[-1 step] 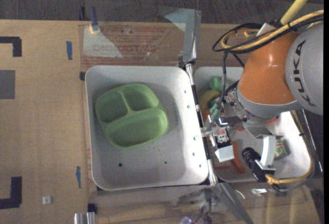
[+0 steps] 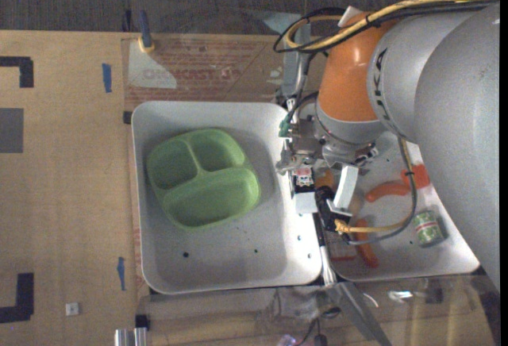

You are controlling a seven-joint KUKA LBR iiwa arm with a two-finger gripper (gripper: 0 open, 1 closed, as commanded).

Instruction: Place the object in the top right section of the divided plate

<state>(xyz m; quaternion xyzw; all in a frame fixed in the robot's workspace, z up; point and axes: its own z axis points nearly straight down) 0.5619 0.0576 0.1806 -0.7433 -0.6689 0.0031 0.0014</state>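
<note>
Divided plate [image 2: 203, 178], green, sits in left bin [image 2: 238, 251]; arm [image 2: 413, 74] seemingly reads "UKA"; fingers' [image 2: 303, 178] state I cannot tell.

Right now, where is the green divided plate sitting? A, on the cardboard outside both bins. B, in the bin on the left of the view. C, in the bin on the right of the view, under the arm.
B: the green divided plate lies inside the white bin on the view's left, while the arm hangs over the other bin.
</note>
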